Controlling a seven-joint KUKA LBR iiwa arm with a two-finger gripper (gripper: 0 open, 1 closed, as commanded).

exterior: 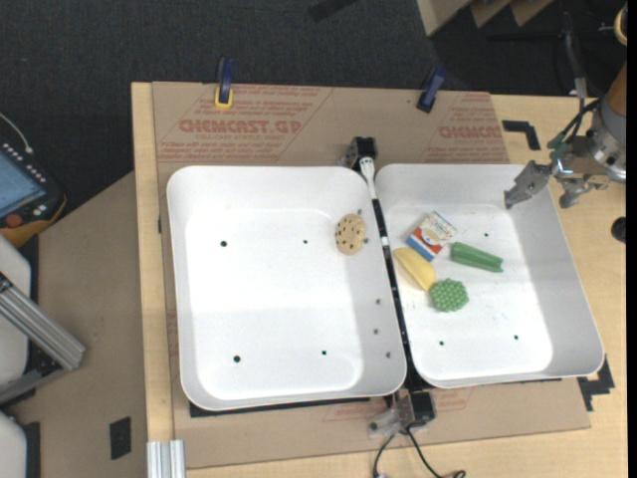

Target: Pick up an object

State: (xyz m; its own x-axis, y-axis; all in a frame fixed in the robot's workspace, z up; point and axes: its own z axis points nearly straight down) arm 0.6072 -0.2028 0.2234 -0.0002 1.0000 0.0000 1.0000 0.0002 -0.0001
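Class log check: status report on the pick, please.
Gripper open, over right bin's far edge. Nothing held. Green ball, yellow piece untouched.

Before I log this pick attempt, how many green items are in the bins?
2, both in the right bin: a green stick-shaped piece right of the small carton, and a round bumpy green ball below it, beside the yellow piece. Nothing looks hidden.

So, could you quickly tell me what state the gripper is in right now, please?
Gripper: open, holding nothing, poised over the far right edge of the right bin, apart from the objects inside.
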